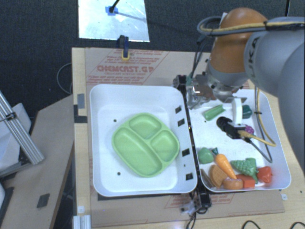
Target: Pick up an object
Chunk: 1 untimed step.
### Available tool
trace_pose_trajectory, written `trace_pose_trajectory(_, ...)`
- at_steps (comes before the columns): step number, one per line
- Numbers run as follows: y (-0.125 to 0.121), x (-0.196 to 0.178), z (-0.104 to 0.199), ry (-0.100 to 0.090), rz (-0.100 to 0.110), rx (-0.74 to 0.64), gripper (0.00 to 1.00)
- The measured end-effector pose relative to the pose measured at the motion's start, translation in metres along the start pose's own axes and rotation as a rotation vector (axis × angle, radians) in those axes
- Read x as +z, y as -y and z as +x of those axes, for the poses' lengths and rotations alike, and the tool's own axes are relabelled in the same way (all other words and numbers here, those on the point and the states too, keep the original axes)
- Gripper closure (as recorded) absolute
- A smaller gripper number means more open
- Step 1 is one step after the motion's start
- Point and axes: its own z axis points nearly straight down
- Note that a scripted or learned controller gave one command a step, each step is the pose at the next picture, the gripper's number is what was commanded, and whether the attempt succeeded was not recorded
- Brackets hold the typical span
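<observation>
In the camera view the gripper [195,94] hangs over the far left corner of the right bin [282,168], close to the divide between the bins. I cannot tell whether it is spread or pressed together. The likeliest target, a green stick-shaped toy [213,112], lies just to its near right, its long axis running near-left to far-right. The carrot [223,165] and its neighbours sit well nearer.
</observation>
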Motion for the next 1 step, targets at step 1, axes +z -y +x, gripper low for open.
trace_pose_trajectory(1,-0.0038,-0.0066,0.0099,-0.001,-0.001,-0.004,1.0)
